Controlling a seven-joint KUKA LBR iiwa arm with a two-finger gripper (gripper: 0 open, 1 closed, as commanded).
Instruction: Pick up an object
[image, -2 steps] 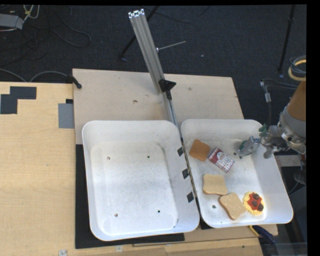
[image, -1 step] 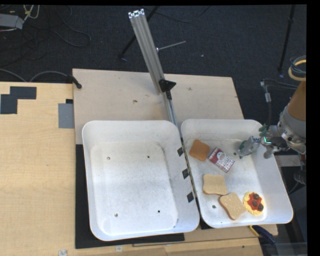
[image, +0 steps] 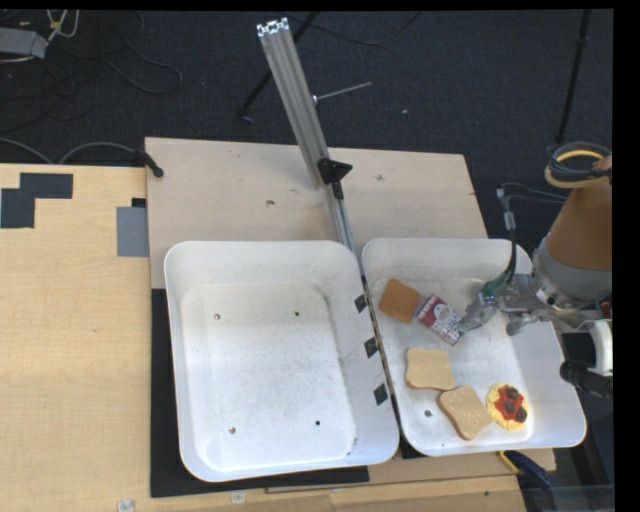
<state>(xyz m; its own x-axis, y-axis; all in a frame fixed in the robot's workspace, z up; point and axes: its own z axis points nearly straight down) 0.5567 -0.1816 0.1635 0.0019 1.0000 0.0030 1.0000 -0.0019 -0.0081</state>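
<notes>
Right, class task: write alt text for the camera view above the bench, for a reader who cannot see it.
A robot arm's claw reaches from the right into the right-hand white bin, close beside a small red-and-white packet. That bin also holds a brown square block, two toy bread slices and a yellow piece with red topping; the left bin sits alongside.

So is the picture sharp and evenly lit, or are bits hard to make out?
Camera view: soft, even light, no harsh glare; the white bins look a bit washed out; the tool by the red packet is small and blurry; the dark floor beyond the bench hides detail.
</notes>
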